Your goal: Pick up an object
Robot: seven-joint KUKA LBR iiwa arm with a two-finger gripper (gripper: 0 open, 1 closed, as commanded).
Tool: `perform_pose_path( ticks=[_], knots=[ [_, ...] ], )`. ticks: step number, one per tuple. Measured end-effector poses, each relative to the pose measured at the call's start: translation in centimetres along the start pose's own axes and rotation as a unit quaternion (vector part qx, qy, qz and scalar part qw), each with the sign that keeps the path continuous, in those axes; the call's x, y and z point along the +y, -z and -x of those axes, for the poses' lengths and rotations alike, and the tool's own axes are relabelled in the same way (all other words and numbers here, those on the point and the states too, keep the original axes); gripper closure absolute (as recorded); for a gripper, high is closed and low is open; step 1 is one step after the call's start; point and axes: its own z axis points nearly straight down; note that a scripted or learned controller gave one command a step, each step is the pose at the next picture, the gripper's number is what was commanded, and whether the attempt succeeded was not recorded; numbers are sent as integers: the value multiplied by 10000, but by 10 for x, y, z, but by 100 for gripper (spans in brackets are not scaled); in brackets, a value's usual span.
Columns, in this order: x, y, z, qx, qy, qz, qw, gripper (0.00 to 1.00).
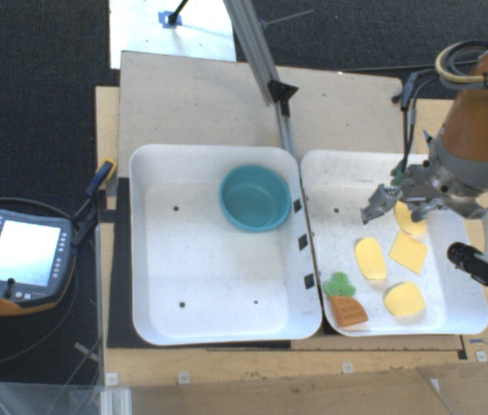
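Yellow piece [410, 224] lies just beneath the gripper [400, 204].

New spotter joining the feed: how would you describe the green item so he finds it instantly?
Look in the right bin, at its front left corner beside the divider. The small green item sits there touching an orange piece. It is the one green thing among yellow pieces.

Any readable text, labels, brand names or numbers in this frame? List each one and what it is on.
None can be read.
Teach pendant: its lit screen is washed out white, and the keys beside it are too small to read.
Black clips on the divider between the two bins: no legible marking.
Teal bowl, the yellow pieces and the arm's orange band: no lettering visible.
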Motion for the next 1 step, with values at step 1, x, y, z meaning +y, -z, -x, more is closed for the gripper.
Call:
perform_pose_path(
  ticks=[1],
  knots=[
    [3, -62, 0, 1, -2, -27, 10000, 0]
  ],
)
